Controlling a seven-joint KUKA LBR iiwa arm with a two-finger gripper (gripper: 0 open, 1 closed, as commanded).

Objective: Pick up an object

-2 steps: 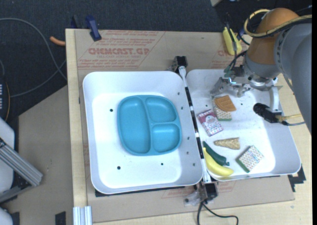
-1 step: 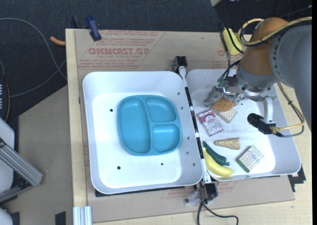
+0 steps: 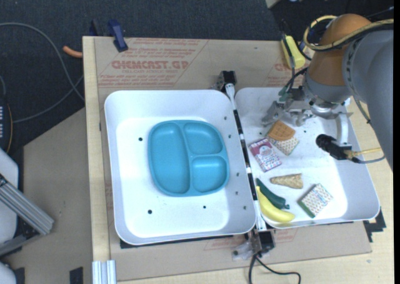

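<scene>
My gripper (image 3: 289,112) hangs over the far part of the right bin (image 3: 359,179), reaching in from the right. Just in front of it lies a tan, bread-like piece (image 3: 282,134), close to or touching the gripper's tip. Nearer the front lie a pink packet (image 3: 265,154), a tan wedge (image 3: 288,181), a yellow banana with a green end (image 3: 274,205) and a small patterned box (image 3: 315,199). I see nothing held in the gripper.
The left bin (image 3: 125,151) holds a blue divided plate (image 3: 187,156). A black divider rail (image 3: 240,145) runs between the bins. The arm's grey body and orange band (image 3: 340,32) hang over the right bin's far right corner. Cables trail near its right rim.
</scene>
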